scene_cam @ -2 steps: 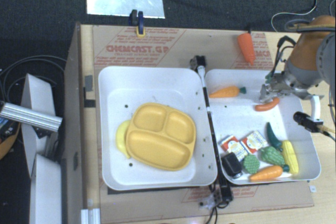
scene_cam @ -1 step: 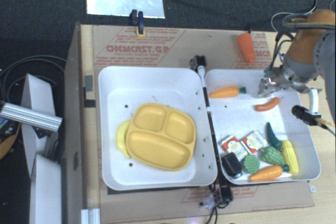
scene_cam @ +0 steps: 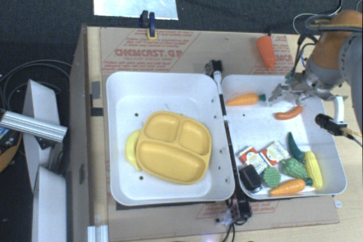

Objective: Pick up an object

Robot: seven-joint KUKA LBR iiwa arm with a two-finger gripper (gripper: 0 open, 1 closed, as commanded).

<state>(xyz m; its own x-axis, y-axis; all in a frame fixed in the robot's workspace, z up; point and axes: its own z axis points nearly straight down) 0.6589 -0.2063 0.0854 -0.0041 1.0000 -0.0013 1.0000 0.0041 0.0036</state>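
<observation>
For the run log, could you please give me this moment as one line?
arm: over right bin | gripper: above bin floor, nothing visibly held | nearest: sausage, carrot | left bin: yellow tray

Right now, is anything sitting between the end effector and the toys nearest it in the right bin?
Nothing visible. The end effector sits above bare bin floor, with the carrot to one side and the sausage just below it. The other toys are clustered at the right bin's near edge.
</observation>
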